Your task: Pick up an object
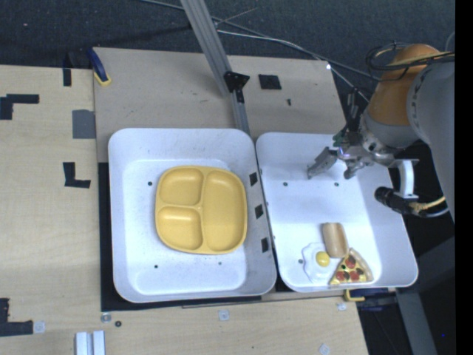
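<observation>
Gripper point(334, 170) hangs over the far part of the right bin point(295, 198), fingers spread apart w/ nothing between them. Toy food sits at the near end: bun point(335, 239), fried egg point(318, 260), what looks like a pizza slice point(352, 268). Yellow tray point(201, 209) lies in the left bin point(133, 198).

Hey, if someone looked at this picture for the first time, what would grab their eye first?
Probably the yellow divided plate, sitting in the middle of the left bin. Next, the cluster of toy food in the right bin's near corner: a hot dog, fried egg and pizza slice. The tool is open over that bin's far end.
</observation>
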Available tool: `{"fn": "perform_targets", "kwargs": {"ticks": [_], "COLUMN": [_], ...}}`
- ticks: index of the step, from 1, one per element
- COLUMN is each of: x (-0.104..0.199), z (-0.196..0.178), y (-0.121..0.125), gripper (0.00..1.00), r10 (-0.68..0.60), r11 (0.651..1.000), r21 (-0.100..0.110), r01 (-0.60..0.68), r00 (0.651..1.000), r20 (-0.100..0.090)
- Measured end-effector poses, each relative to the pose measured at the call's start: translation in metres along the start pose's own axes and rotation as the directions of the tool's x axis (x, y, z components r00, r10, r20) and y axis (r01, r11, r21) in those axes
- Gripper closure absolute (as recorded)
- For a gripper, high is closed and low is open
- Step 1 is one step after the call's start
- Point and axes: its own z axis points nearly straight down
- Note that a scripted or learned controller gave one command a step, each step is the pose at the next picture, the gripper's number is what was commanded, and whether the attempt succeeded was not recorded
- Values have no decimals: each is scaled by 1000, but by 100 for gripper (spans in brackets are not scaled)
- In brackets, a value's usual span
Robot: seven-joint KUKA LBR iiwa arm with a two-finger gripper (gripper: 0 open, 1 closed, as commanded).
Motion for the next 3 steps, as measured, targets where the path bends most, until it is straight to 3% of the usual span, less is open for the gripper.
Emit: {"fn": "perform_targets", "kwargs": {"ticks": [1,2,3], "x": [1,0,-10], "z": [45,31,-22], "y": [0,2,3], "gripper": [0,100,100], "r10": [-1,-2,0], "r11": [1000,1000,1000], "r21": [-4,-9,-8], "r01": [1,2,0], "r00": [1000,1000,1000], "r20": [1,3,1]}}
